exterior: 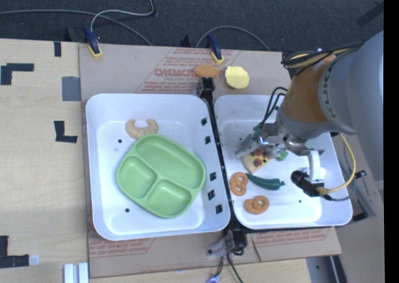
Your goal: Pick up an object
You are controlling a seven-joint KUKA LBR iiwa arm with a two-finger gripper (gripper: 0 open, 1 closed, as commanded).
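My gripper (259, 144) is low in the right bin (330, 213), at its left middle, directly over the upper edge of a toy pizza slice (254, 162). Just below the slice lies a green pepper (267, 182). One pretzel (238, 183) sits left of the pepper and another pretzel (256, 204) lies nearer the front wall. I see nothing lifted off the bin floor.
The left bin (100, 113) holds a green divided plate (161, 176) and a tan croissant piece (141, 128). Behind the bins, a yellow toy (237, 77) and an orange-brown toy (207, 70) rest on the cardboard. The arm's grey body (349, 95) covers the right bin's back right corner.
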